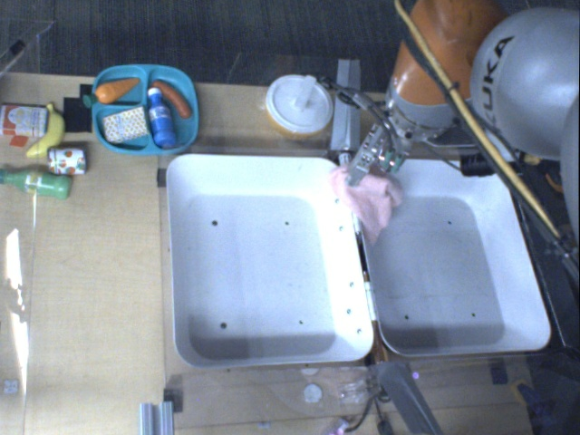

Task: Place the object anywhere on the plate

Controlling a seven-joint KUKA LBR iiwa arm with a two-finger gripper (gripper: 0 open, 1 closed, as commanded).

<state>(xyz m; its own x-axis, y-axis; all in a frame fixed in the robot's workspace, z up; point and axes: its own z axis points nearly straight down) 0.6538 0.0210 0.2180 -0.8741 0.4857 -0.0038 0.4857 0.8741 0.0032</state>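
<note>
A pink cloth [372,203] hangs bunched from my gripper [366,168], which is shut on its top edge. Cloth and gripper are above the far left corner of the right bin [453,270], close to the rim shared with the left bin [263,261]. A blue divided plate [186,89] sits on the bench at the far left, beyond the left bin. It carries a toy carrot [118,90], a blue bottle [161,120], a sausage [174,101] and a patterned piece [123,126].
A round white lid on a yellow dish [299,105] stands behind the bins near the gripper. A banana [50,132], a small can [67,160], a green bottle [36,183] and a carton [22,120] lie at the bench's left edge.
</note>
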